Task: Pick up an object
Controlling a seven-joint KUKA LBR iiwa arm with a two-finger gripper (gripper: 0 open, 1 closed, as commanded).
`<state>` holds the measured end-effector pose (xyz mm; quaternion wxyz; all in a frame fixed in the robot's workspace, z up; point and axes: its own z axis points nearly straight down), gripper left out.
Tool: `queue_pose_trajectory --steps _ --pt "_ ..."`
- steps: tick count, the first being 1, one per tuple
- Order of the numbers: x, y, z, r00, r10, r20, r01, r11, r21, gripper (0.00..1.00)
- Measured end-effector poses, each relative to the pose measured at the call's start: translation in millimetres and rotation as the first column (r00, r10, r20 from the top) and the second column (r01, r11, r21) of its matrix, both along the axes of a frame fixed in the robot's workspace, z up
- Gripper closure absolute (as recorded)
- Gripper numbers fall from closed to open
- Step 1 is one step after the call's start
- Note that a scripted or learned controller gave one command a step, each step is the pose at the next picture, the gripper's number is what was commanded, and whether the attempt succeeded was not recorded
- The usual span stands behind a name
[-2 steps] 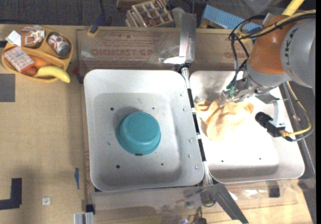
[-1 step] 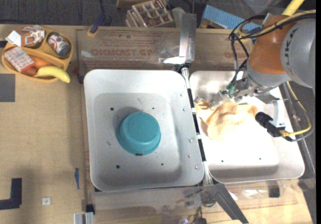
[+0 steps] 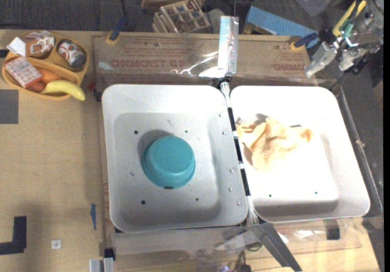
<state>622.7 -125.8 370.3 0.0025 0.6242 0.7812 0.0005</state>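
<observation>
Two white bins side by side on the table — one object in each.

Teal bowl (image 3: 169, 161) upside down near the middle of the left bin (image 3: 122, 106); crumpled tan cloth (image 3: 271, 141) in the right bin (image 3: 317, 106), against its left wall. Gripper (image 3: 334, 51) up at the far right corner, outside the bins — well apart from both objects. Jaws: cannot tell whether released or clenched.
</observation>
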Motion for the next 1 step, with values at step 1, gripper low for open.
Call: queue_pose_trajectory --steps 1 --pt "22.7 -26.3 -142.8 0.997 -0.082 -0.002 0.082 0.997 0.0 0.0"
